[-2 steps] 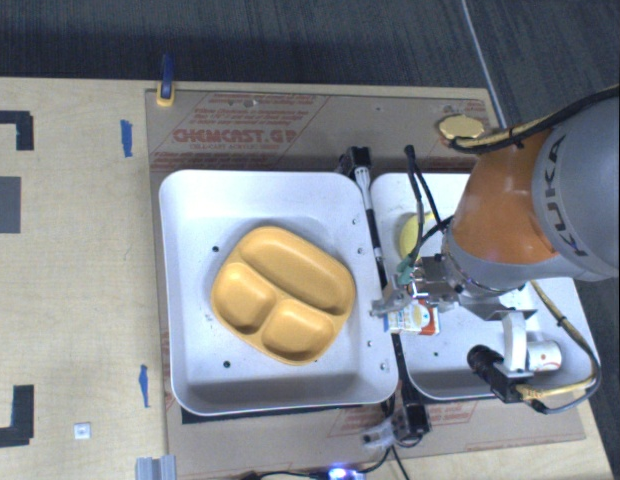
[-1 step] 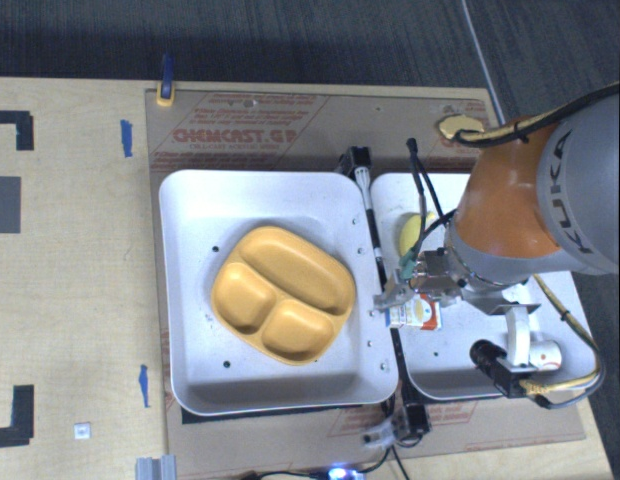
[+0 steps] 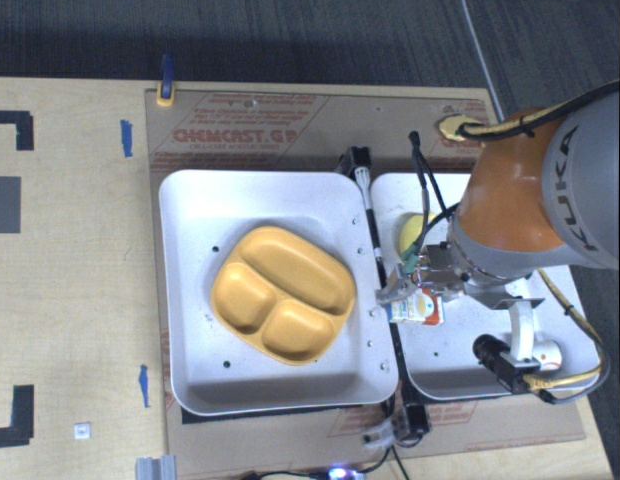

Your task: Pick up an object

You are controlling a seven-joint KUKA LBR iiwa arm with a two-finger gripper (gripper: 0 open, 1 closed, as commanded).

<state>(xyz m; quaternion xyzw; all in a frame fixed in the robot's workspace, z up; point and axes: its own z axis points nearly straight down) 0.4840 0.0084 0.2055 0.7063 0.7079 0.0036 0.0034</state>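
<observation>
We look down at a slant on a pale wooden bench where two shallow white bins sit side by side on a sheet of brown cardboard with faded red printing. The left bin, near the middle of the frame, holds a yellow plastic tray with three compartments, lying open side up and turned at an angle, one long well toward the upper right and two smaller wells toward the lower left. The right bin sits at the right of the frame, largely covered by the grey arm with its orange band, which enters from the right edge. The gripper hangs low over the left part of the right bin, close to the wall shared by the two bins. Just beneath it lies a small white, red and orange packet, touching or nearly touching the gripper; we cannot tell whether it sits between the jaws, nor how wide they stand. A yellow-green rounded object peeks out above the gripper, partly hidden by black cables. Blue tape marks and black squares dot the bench at the left of the frame.
</observation>
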